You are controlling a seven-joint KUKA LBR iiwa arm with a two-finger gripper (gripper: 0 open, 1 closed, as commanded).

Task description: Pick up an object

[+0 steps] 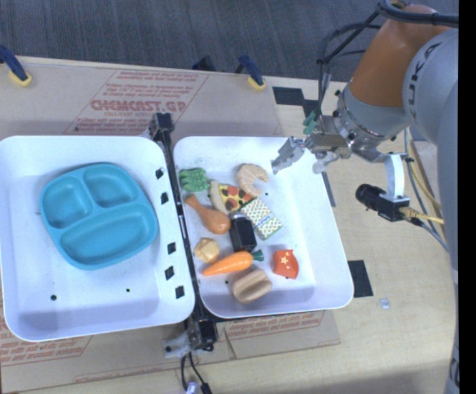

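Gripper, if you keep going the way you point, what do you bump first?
Probably the croissant: the gripper aims down-left at it inside the right bin. Height is hard to judge.

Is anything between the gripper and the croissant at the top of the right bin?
Nothing visible. The gripper hangs over the right white bin's upper right, and the tan croissant-shaped toy lies just to its left across bare bin floor. The pizza slice toy sits beyond it.
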